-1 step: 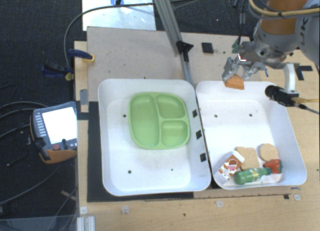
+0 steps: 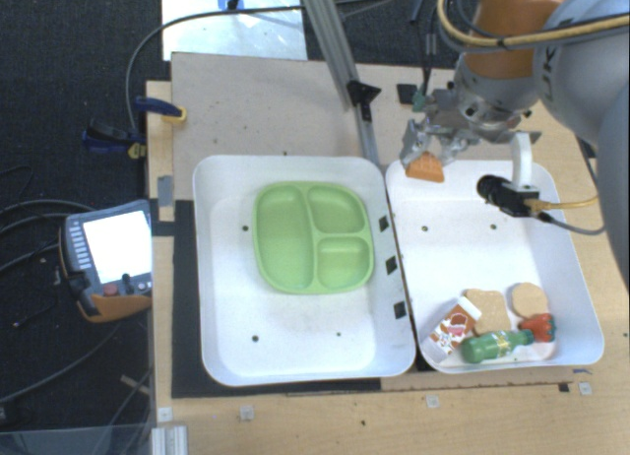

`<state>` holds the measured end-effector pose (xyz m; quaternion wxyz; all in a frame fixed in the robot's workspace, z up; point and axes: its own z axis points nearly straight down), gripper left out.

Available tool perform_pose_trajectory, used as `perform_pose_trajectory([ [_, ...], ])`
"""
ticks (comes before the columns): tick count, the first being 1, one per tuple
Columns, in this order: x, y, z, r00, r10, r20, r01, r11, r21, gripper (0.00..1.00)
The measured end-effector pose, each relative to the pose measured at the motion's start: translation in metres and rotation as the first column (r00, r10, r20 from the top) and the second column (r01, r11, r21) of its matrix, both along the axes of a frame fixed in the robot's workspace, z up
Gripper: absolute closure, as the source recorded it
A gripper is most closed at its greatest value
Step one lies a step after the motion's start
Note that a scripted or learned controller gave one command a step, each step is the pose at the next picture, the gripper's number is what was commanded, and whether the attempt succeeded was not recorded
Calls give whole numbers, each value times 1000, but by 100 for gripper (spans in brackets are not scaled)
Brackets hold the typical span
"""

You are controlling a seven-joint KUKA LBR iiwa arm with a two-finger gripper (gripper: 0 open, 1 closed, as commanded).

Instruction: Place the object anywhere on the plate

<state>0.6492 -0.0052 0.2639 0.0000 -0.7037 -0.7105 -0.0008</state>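
At the far edge of the right bin [image 2: 433, 246], the gripper [image 2: 430, 151] is seen hanging from the grey arm with its orange band [image 2: 522, 10]. An orange wedge-shaped object [image 2: 426, 167] is seen directly beneath the fingers [image 2: 421, 143], its upper part tucked up between them and its lower part hanging clear below. The fingers are closed on that upper part, so the wedge is gripped rather than lying loose. It is held above the bin's far rim, at the corner nearest the divide between the two bins, and no contact with the bin floor can be made out.

The green plate [image 2: 315, 238] is found in the left bin [image 2: 226, 345], set toward that bin's far right, with three compartments: one long one on the left and two smaller ones on the right. The wedge is held well apart from the plate, beyond the plate's far right corner and across the bins' shared rims.

In the near right corner of the right bin a cluster of items is gathered: a green bottle [image 2: 495, 346], a red-and-white packet [image 2: 453, 331], two tan bread-like pieces [image 2: 487, 309] and a small red piece [image 2: 539, 325]. A black fitting [image 2: 502, 192] with a yellow cable is seen over the right bin, just right of the gripper.
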Motion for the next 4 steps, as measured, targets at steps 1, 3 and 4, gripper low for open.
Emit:
perform_pose_trajectory([
  [1, 1, 63, -15, 1000, 1, 0, -1, 1000, 1, 100],
  [3, 5, 157, -20, 1000, -1, 1, 1, 1000, 1, 100],
  [4, 6, 154, -19, 1000, -4, 1, 4, 1000, -1, 0],
])
